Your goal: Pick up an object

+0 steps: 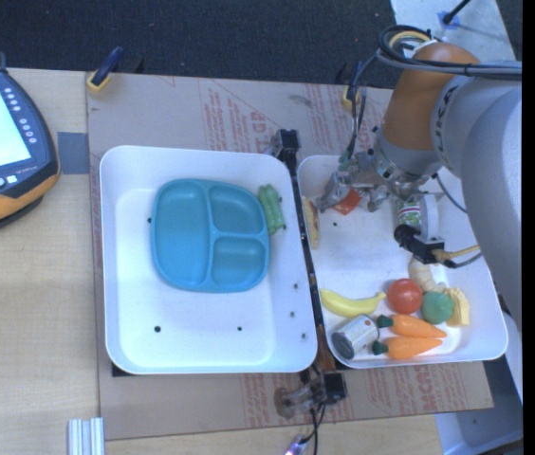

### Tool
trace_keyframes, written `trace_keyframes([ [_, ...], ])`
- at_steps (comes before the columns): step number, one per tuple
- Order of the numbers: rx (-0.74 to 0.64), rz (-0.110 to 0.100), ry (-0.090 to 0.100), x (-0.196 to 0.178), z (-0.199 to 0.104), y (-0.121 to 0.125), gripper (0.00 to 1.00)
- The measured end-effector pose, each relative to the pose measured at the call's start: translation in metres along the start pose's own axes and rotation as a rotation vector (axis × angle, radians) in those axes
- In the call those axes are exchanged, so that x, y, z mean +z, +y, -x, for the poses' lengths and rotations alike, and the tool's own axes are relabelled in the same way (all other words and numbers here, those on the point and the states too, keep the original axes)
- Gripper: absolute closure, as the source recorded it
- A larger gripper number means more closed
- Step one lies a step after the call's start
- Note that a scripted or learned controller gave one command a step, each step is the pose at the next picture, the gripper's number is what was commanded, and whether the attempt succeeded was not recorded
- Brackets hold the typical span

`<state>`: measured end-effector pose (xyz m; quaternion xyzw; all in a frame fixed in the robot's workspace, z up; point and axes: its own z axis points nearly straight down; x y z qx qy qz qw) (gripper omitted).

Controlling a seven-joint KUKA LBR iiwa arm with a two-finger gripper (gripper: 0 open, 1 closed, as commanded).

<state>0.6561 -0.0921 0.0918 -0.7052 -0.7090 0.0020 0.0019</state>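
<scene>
My one camera hangs fixed above the bench, looking down at a slant; the gripper [358,183] sits upper right, both white bins [125,254] spread below and left of it

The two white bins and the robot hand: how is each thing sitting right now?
Blue divided plastic plate: flat, right way up, in the left white bin.
Green toy vegetable: lying beside the plate's right edge.
Yellow toy banana: lying flat in the right white bin.
Small silver can: tipped on its side.
Gripper: low over the right bin's far end.
</scene>
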Motion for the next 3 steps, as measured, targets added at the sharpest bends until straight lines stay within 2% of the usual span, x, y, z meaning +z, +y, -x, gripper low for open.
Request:
trace_keyframes([
  [1,-0.002,-0.011,0.003,-0.010,0.000,-0.002,1.00],
  [2,-0.001,0.001,0.000,-0.100,-0.051,-0.091,1.00],
  [3,0.001,0.002,0.000,-0.143,-0.094,-0.074,1.00],
])
